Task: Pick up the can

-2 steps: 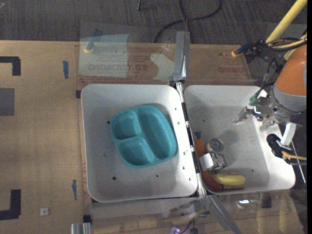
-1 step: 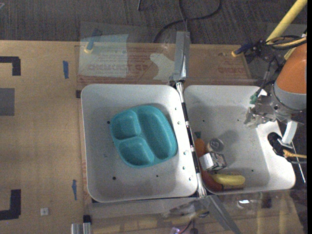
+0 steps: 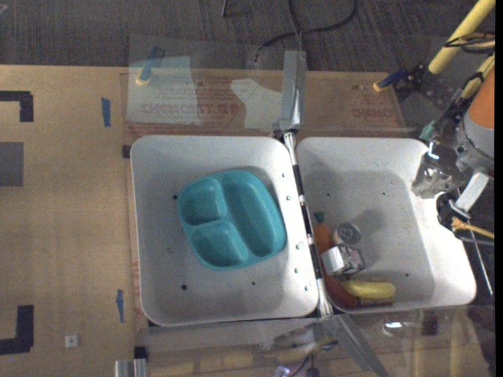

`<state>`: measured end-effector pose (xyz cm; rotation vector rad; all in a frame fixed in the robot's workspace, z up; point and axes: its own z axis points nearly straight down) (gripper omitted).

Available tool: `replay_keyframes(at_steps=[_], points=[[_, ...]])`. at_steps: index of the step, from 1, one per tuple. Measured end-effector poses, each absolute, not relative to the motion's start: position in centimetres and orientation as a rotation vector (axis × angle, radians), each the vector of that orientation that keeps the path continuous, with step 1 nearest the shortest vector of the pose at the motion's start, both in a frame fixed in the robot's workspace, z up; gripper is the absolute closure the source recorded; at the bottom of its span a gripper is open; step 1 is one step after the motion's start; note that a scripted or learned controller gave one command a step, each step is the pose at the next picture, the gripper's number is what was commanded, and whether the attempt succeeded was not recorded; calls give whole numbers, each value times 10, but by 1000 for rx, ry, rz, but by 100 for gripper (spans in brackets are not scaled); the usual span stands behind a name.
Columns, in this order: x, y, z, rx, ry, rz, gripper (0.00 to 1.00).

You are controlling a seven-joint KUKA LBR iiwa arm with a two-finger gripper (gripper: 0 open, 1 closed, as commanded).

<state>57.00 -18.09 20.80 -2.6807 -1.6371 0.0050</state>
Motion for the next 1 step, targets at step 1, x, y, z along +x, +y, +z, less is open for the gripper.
replay_keyframes(at_steps=[1], points=[[506, -121, 175, -2964, -1025, 11, 100]])
